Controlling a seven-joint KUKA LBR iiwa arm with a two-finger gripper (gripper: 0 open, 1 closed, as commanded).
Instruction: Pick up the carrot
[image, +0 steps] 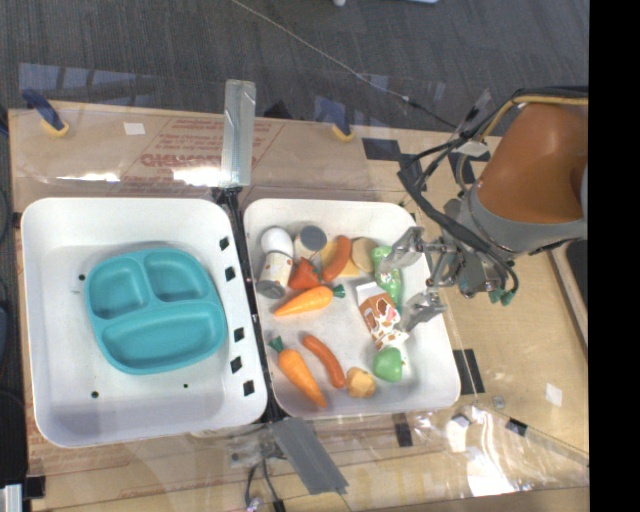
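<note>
Carrot (303, 300) lies near the middle of the right bin (432, 385), on its side with the pointed end toward the left wall and the green top toward the right. A second carrot (297, 374) rests lower down in the same bin, near the front-left corner, lying at a slant with its leaves up and to the left. Just beside that one sits a sausage (324, 360), and another sausage (338, 257) leans above the first carrot, close to a white can (274, 256) and a grey-topped tin (313, 238).

My gripper (418, 275) hangs over the right side of this bin, fingers spread wide apart with nothing between them. One fingertip (405, 243) is up by a green packet (386, 272); the other is lower, next to a small brown-and-white carton (379, 316). Neither finger touches the carrot, which lies well to the left of them.

Below the carton sit a green pepper (390, 364) and a small yellowish lump (361, 381) that I cannot identify.

The left bin (50, 400) holds a teal divided plate (153, 310), flat on the floor with its three compartments facing up.
</note>
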